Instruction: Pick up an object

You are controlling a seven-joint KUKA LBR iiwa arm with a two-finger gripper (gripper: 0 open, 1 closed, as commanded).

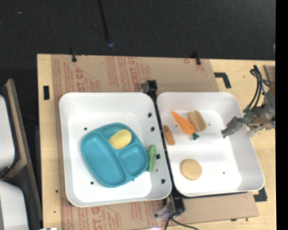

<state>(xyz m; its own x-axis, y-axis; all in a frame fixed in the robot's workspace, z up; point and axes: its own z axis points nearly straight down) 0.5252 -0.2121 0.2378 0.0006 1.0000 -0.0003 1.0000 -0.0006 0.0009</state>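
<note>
I'm approaching: my gripper (233, 127) hangs over the right bin's (240, 176) right rim, grip unreadable; next, reach for the carrot (183, 122).

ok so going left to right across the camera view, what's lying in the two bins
blue divided plate → yellow piece on it → green piece → small orange piece → carrot → tan oblong piece

Arm: enters from the right edge at mid-height, mostly cut off by the frame; cables loop above its wrist. Gripper (232, 127): grey, projecting leftward and slightly downward at the far right, tip lowest and leftmost. Nothing visible between its fingers.
</note>
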